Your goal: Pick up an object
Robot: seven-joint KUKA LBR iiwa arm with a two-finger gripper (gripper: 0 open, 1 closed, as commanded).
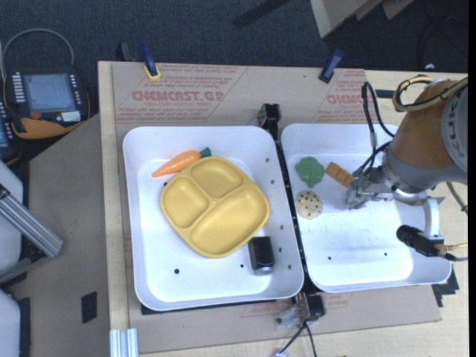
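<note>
Gripper (357,198) fingers are being held low inside the right bin (372,270), near its middle, at the end of the grey arm (431,151) with its orange band, which is being extended in from the right side of the bench (223,88). Whether the fingers are parted or closed cannot be told, since they are being seen small and dark against the arm's wrist, and nothing is being seen between them. An orange-brown block (339,174) is lying just beside the gripper, up and to its left, and whether the two are touching cannot be told. A green leafy piece (310,171) is lying a little farther left, near the bin's left wall, and a round speckled cookie (309,204) is lying just below it. In the left bin (149,222), a yellow divided plate (215,205) is being shown resting in the middle, with a carrot (177,162) lying against its upper left edge and a small black box (260,253) lying at its lower right edge. Both bins are being shown side by side on the bench, with a black clamp (269,114) sitting between them at the top.
</note>
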